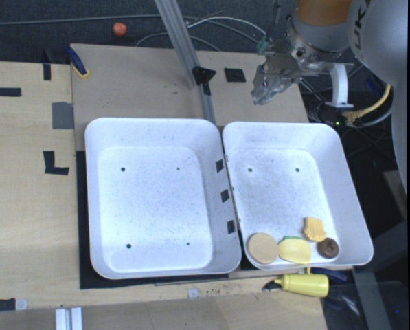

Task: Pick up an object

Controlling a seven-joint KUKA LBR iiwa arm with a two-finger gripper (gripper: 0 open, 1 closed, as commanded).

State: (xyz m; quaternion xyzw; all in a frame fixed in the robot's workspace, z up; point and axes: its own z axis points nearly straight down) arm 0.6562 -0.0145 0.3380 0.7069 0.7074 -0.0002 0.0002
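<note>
**Operator:** Report the arm position.

**Inspector:** The arm enters from the right. Its orange band sits at the top of the view, and the gripper hangs over the bare bench beyond the far edge of the right bin. It stands above neither bin's floor.

**Operator:** Report the claw condition.

**Inspector:** Undetermined. The tips are blurred and seen from above, so whether they stand apart or together cannot be read. Nothing is visible between them.

**Operator:** Locate the candidate objects.

**Inspector:** Four items are grouped in the near right corner of the right bin. A round tan disc lies leftmost. A pale yellow lump lies just beside it, apparently touching. A small dark brown round piece lies at the right end of the row. An orange-yellow chunk lies just behind the lump and the brown piece. All four are well apart from the gripper.

**Operator:** Report the surroundings.

**Inspector:** The left bin adjoins the right bin. A yellow cylinder with a black tip lies on the bench just outside the near edge of the right bin. A small orange ball rests on the dark surface beyond the bench.
</note>
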